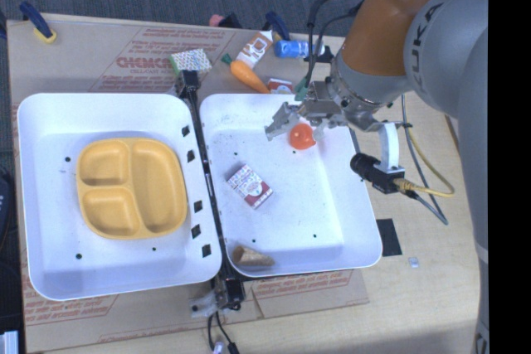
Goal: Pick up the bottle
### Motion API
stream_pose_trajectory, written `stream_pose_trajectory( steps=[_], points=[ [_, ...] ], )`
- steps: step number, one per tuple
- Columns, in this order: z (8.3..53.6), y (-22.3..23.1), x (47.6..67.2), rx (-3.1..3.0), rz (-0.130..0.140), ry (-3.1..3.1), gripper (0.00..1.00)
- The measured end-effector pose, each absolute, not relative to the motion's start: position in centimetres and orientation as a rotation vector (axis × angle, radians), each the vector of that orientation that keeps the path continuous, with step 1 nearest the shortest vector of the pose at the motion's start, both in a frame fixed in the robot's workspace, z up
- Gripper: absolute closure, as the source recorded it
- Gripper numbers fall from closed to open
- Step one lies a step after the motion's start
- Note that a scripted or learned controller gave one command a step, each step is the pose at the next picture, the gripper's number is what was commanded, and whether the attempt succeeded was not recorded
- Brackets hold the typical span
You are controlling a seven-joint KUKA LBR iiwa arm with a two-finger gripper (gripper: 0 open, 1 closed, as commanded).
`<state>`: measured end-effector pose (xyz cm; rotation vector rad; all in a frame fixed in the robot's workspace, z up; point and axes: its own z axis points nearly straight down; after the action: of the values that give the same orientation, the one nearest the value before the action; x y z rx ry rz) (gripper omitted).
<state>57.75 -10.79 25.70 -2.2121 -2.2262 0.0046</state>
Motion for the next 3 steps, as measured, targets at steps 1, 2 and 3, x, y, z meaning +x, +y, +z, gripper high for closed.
stream_pose_trajectory(
  steps=[1,2,3],
  points=[
    [26.7,-10.7,57.8,-2.206,0.007,-2.23,1.0],
    [16.9,-10.0,49.9,-2.52,0.006,-1.867,1.0],
    [15.3,-9.8,47.6,-2.511,0.005,-1.88,1.0]
  ],
)
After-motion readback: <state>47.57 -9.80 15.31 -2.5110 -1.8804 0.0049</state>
